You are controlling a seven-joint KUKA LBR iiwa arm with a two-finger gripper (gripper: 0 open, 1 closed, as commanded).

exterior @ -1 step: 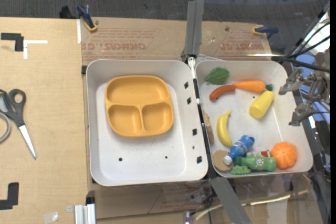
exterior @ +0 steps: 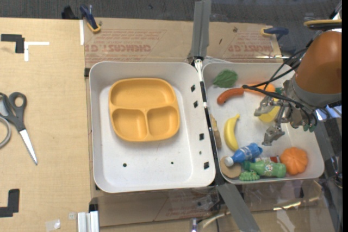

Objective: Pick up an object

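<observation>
My gripper (exterior: 276,131) hangs over the middle of the right bin (exterior: 314,171), open, with nothing between its fingers. Partly under the wrist lies a yellow object (exterior: 266,113). A banana (exterior: 231,132) lies to the gripper's left. A red-orange pepper (exterior: 234,94) and a green leaf (exterior: 225,79) sit further back. Near the front edge are a blue bottle (exterior: 244,154), a green toy (exterior: 265,169) and an orange fruit (exterior: 294,160); the fruit is just below and right of the gripper.
The left bin (exterior: 103,171) holds a yellow divided plate (exterior: 144,108). Between the bins runs a hinged rim (exterior: 204,117). Scissors (exterior: 19,122) lie on the wooden bench at far left. The arm's orange band (exterior: 323,62) looms over the right bin's far right side.
</observation>
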